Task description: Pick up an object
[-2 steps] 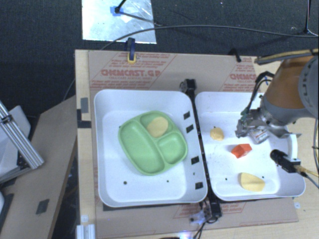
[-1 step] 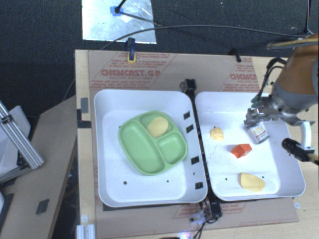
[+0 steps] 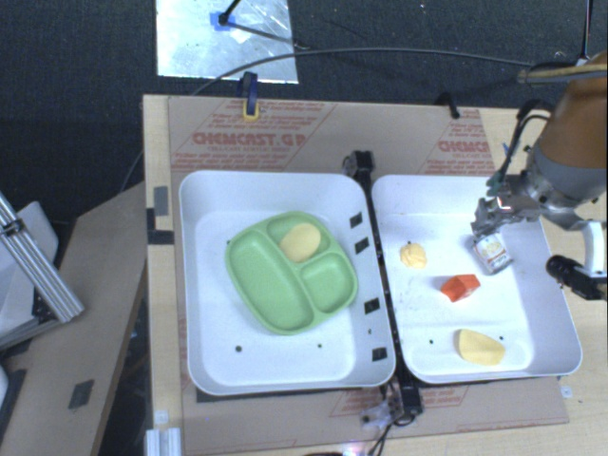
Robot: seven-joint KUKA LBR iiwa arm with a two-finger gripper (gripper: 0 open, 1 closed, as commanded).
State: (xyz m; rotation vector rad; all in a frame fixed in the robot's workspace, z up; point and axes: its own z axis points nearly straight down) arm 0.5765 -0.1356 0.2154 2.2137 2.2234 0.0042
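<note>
Camera view, looking down at a slant. Two white bins side by side on a cardboard-covered bench.

Left bin [image 3: 204,255]: holds a green divided plate [image 3: 275,288], tilted askew in the bin. A pale yellow rounded item [image 3: 302,242] sits in the plate's far compartment.

Right bin [image 3: 551,345]: four loose items.
- Small pale yellow lump [image 3: 412,255], left part of the bin, near the divider between the bins.
- Red block [image 3: 461,288], about mid-bin, right of and nearer than the lump.
- Yellow wedge-like piece [image 3: 480,348], near edge of the bin, well apart from the others.
- Small bottle with a white label [image 3: 490,252], right of the lump, farther than the red block, lying tilted.

Arm reaches in from the right, orange band showing at the upper right. Gripper [image 3: 494,218] hangs over the far-right part of the right bin, directly above the small bottle and touching or just short of its top end. Cannot tell whether the gripper is released or clenched; the tip is too small and cluttered to read. No object is plainly seen held.

Beyond the bench, far side: a shiny foil-like sheet [image 3: 223,25] on dark carpet.
</note>
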